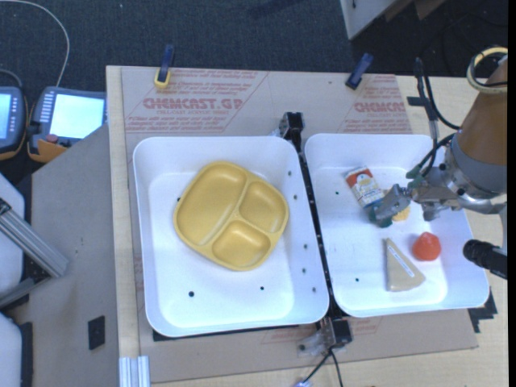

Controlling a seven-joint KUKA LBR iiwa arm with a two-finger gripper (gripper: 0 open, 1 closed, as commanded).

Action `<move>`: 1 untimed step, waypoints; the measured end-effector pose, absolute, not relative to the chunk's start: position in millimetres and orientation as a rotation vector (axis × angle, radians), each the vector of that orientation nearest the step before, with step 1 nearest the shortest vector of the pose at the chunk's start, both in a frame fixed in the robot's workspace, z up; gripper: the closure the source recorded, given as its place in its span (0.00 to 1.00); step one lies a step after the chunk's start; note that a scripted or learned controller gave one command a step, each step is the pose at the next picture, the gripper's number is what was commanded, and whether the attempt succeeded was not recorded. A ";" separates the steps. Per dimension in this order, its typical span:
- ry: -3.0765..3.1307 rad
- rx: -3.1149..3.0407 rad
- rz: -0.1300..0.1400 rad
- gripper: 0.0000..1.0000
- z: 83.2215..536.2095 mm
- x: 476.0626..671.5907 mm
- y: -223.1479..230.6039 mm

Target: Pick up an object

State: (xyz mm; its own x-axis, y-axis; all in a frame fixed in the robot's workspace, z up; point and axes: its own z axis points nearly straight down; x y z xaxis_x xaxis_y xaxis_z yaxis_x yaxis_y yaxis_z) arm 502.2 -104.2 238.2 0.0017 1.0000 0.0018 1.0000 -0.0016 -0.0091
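I see my arm (484,147) reaching in low over the right bin (355,285), gripper (395,205) beside the red-and-white packet (364,185) (fingers' spread: I cannot tell). Tomato (427,246) and wedge (401,267) lie nearby.

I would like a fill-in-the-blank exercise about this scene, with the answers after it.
1. The yellow plate lies in the ____ bin.
2. The plate has ____ compartments.
3. The small round thing in the right bin is ____ in colour.
4. The pincer hangs over the ____ bin, beside the small carton.

Answers: left; three; red; right
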 end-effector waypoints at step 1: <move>-2.221 -2.221 0.000 0.00 241.8 504.1 -104.2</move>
